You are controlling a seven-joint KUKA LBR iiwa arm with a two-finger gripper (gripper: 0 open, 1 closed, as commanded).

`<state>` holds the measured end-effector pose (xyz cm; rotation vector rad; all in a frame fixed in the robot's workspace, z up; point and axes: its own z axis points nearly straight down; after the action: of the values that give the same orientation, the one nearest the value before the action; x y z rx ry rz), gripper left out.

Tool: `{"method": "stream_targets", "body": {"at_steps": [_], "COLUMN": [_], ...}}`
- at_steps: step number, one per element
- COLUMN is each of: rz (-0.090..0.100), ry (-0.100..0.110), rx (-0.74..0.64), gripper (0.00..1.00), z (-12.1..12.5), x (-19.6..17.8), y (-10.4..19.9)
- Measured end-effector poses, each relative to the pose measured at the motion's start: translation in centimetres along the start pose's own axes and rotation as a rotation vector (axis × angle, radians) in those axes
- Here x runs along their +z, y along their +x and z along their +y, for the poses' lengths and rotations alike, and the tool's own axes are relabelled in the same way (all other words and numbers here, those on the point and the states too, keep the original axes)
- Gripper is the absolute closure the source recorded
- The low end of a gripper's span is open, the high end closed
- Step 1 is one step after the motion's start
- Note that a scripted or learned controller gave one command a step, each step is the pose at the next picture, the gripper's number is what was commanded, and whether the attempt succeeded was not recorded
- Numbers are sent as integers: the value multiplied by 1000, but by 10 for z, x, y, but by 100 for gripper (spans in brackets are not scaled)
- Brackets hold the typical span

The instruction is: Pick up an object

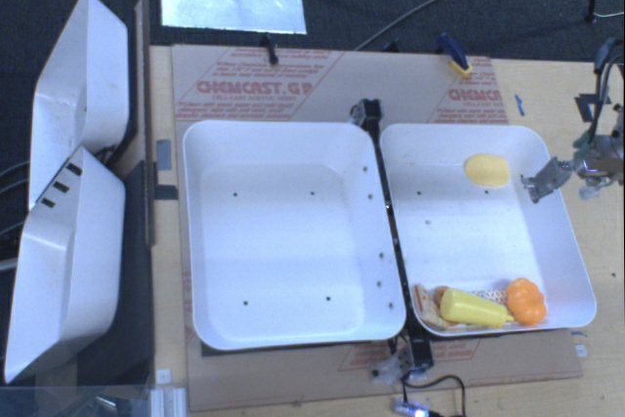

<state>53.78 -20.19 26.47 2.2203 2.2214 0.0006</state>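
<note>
The gripper (540, 181) sits at the right rim of the right bin (562, 239), just poking in over the edge. Nothing is between its tips, and it is too small and blurry here to tell how it is set.

Inside the right bin there are a few things to pick. A pale yellow lump (486, 170) lies near the back, by itself, not far from the gripper. Down at the front wall is a little pile — a long yellow thing (473, 309), an orange ball-like thing (526, 301) touching it, and something flat and tan (428, 300) under or beside them. The left bin (283, 229) has only small dots on its floor.

What could go wrong? The pale lump looks round and smooth, so it may roll or slip out when squeezed. The front pile is squashed together and right against the wall, so the gripper may bump the wall, push the things apart, or grab two at once. The gripper is also very near the rim — it could knock the bin as it comes down.
</note>
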Motion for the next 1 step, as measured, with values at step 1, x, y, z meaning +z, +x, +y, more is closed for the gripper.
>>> {"method": "stream_targets", "body": {"at_steps": [1], "rz": [1], "ry": [-7], "rx": [32], "gripper": [0], "z": [29], "x": [-91], "y": [80]}}
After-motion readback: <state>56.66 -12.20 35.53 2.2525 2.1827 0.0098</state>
